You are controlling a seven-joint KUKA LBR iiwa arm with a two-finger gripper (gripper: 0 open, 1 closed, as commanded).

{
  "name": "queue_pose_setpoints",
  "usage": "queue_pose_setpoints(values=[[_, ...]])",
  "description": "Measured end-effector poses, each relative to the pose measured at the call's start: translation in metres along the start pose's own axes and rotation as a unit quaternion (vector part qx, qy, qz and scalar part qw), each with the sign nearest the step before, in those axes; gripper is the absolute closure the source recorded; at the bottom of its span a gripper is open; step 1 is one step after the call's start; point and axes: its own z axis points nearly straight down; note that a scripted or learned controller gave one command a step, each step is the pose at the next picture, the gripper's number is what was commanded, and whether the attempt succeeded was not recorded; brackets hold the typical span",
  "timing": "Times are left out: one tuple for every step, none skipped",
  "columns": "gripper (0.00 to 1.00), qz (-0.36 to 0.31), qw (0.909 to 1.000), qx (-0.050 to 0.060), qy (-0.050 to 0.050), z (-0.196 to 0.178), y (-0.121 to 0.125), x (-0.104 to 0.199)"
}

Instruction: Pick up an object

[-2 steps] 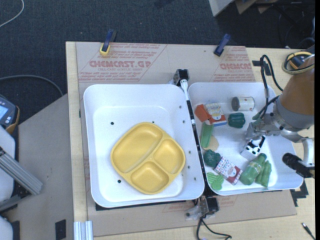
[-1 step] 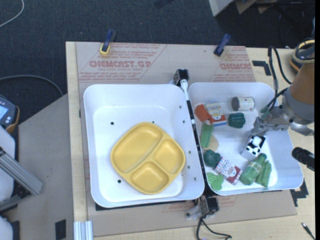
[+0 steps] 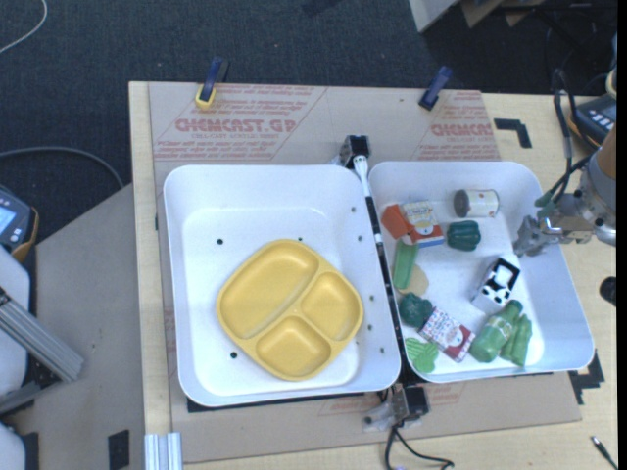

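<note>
The yellow tray [image 3: 290,308] lay nearest, left; the gripper [image 3: 534,235] hung over the right bin's [image 3: 578,311] edge, finger state unclear.

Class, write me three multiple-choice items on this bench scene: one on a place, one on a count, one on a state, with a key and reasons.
1. Where does the yellow plastic divided tray lie?
A. left white bin
B. right white bin
C. bare bench

2. How many compartments does that tray have?
A. two
B. three
C. five

3. Where is the end effector?
A. over the tray
B. at the right bin's right rim
C. beside the blue clamp

Key:
1 A, the tray lies in the left white bin.
2 B, ridges part it into three hollows.
3 B, it hangs at the rim of the right white bin, apart from the black-and-white cube.
</note>
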Motion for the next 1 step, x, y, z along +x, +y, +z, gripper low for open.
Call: queue_pose_setpoints(values=[[1.0, -0.001, 1.0, 0.001, 0.001, -0.0135, 0.0012, -0.0003]])
